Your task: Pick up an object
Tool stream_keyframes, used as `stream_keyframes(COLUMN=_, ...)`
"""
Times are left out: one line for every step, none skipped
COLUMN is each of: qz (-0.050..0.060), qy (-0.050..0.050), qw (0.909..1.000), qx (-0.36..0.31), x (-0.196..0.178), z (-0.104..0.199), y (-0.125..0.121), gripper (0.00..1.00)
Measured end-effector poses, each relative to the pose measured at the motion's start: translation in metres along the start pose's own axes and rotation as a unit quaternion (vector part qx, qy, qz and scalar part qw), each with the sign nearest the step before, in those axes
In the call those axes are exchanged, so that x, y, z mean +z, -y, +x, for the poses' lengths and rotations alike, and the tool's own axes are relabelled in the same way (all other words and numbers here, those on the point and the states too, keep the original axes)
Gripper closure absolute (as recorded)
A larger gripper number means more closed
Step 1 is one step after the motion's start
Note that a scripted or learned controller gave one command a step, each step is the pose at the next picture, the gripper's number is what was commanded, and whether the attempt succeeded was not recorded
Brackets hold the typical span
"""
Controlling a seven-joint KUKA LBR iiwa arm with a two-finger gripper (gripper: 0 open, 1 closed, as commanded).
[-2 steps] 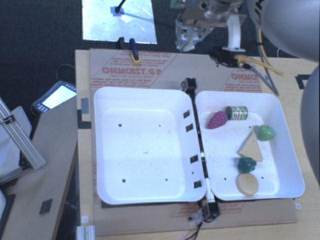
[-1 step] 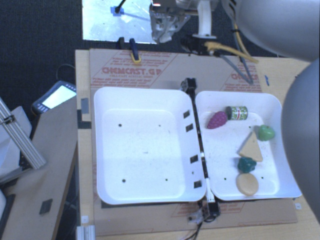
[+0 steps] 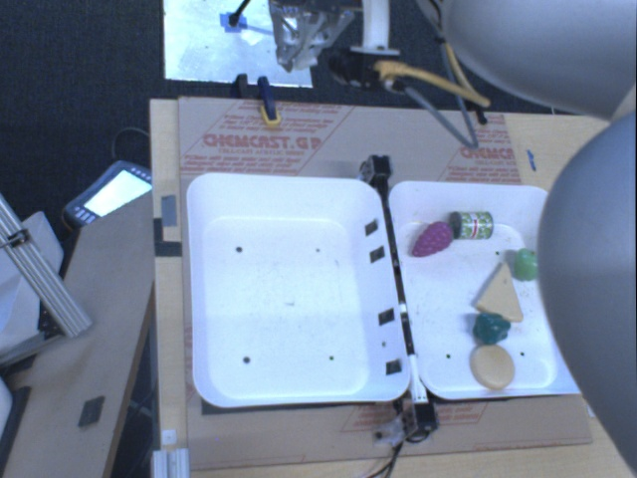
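Hanging high above the bench at the top of the view, the metal two-finger gripper (image 3: 296,60) points downward over the dark floor and a pale sheet behind the bins, well apart from both bins. Whether its jaws stand apart or together cannot be told, since the tips blur into the bright sheet behind them. Nothing shows between them.

Behind the gripper, a white cylindrical wrist part (image 3: 374,13) and yellow and grey cables (image 3: 428,78) trail toward the right. The broad grey arm body (image 3: 537,28) fills the upper right corner, and another rounded grey arm segment (image 3: 597,267) covers the right edge, hiding the far right side of the right bin.

The left shallow white bin (image 3: 209,366) shows only small dark dots on its floor. The right shallow white bin (image 3: 438,371) holds all the objects. Near its back wall lies a magenta, bumpy, berry-shaped toy (image 3: 432,238), just beside a small green-labelled can (image 3: 472,226) lying on its side. Further right, a round green object (image 3: 525,263) sits at the edge of the arm segment, partly cut off by it. Below it rests a tan wedge-shaped piece (image 3: 501,295), then a dark teal lumpy object (image 3: 491,328) just at its lower corner, and nearest the front a pale yellow round disc (image 3: 493,366).

Both bins sit on a cardboard sheet with red lettering (image 3: 261,139), joined by a row of black clips (image 3: 383,257).
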State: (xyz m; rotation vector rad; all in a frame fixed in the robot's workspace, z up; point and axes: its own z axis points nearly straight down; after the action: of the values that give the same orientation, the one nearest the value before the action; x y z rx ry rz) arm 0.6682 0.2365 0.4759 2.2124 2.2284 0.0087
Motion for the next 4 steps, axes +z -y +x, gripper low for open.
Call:
stream_keyframes(qz=0.002, qy=0.001, qw=1.0, qx=0.002, x=0.018, z=-0.002, y=0.0, gripper=1.0)
stream_keyframes(qz=0.004, qy=0.001, qw=1.0, qx=0.0, x=0.024, z=-0.001, y=0.091, gripper=1.0)
stream_keyframes(qz=-0.004, qy=0.0, qw=1.0, qx=0.003, x=-0.065, z=-0.002, y=0.04, gripper=1.0)
stream_keyframes(qz=0.002, qy=0.002, qw=1.0, qx=0.004, x=-0.034, z=-0.003, y=0.008, gripper=1.0)
